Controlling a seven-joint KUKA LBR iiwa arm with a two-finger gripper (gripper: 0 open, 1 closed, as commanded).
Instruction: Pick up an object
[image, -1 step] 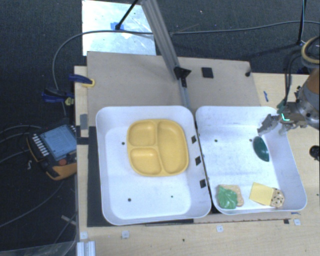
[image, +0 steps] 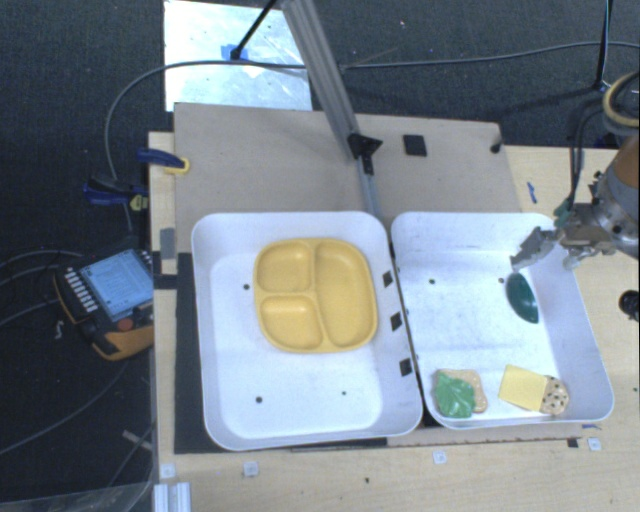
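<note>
The left bin (image: 215, 400) holds a yellow divided plate (image: 315, 295) toward its far side. In the right bin (image: 470, 300), a green-topped cracker (image: 458, 393) and a cheese wedge (image: 533, 390) lie near the front wall, apart. A dark green spoon-like piece (image: 522, 297) lies near the right wall. Just above it hangs the gripper (image: 553, 248), fingers spread wide, holding nothing.

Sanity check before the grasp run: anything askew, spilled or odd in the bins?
Nothing stands out. The yellow plate lies flat in the left bin; the green spoon, toast and cheese lie apart in the right bin.
</note>
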